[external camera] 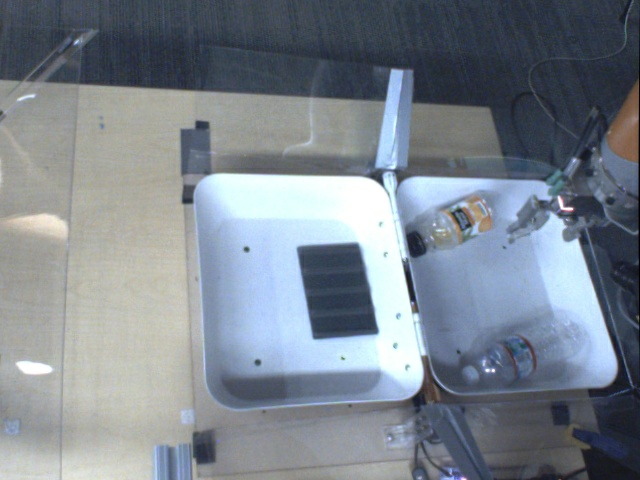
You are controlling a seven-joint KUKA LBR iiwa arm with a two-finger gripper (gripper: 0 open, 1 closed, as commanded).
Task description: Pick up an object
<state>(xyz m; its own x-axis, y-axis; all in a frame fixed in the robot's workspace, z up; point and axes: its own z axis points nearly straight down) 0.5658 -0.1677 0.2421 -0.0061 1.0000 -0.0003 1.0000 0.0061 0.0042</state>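
Pale wood bench [110,268] (ribbed black pad [337,290])

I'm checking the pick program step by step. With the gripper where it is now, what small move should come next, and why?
Probably a short move left and down toward the bottle with the orange label. The gripper sits over the right bin just beside that bottle, with nothing between its fingers, while the other bottle lies farther off near the bin's front.

Bins [220,268] smooth white plastic; bench [110,268] pale matt wood; both bottles [455,223] clear glossy plastic; pad [338,290] ribbed, matt black.
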